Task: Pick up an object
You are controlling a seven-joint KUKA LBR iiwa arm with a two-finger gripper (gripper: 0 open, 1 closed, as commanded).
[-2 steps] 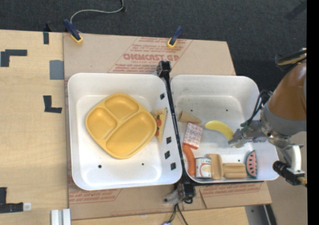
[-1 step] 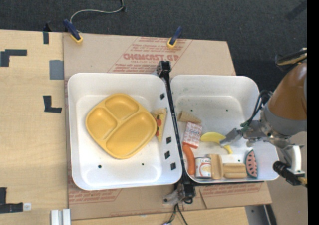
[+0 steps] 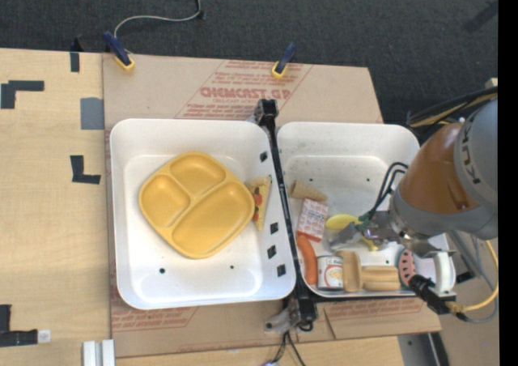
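Observation:
The right bin (image 3: pixel 348 142) holds several small items in its front half. A yellow banana-shaped piece (image 3: pixel 341 221) lies right beside my gripper (image 3: pixel 358 232), which hangs low over the bin's front right part. Close by are a tan block (image 3: pixel 306 190), a red-and-white packet (image 3: pixel 313 215), an orange sausage-like piece (image 3: pixel 307 256), a small can (image 3: pixel 329 272) and light brown bread-like pieces (image 3: pixel 371 277). The arm's grey and orange wrist (image 3: pixel 441 186) covers the bin's right side.
The left bin (image 3: pixel 129 194) carries a yellow divided plate (image 3: pixel 197 204). A small yellow and red item (image 3: pixel 260 199) leans at that bin's right wall. A black divider (image 3: pixel 275 194) runs between the bins. Cardboard (image 3: pixel 235 89) lies under both.

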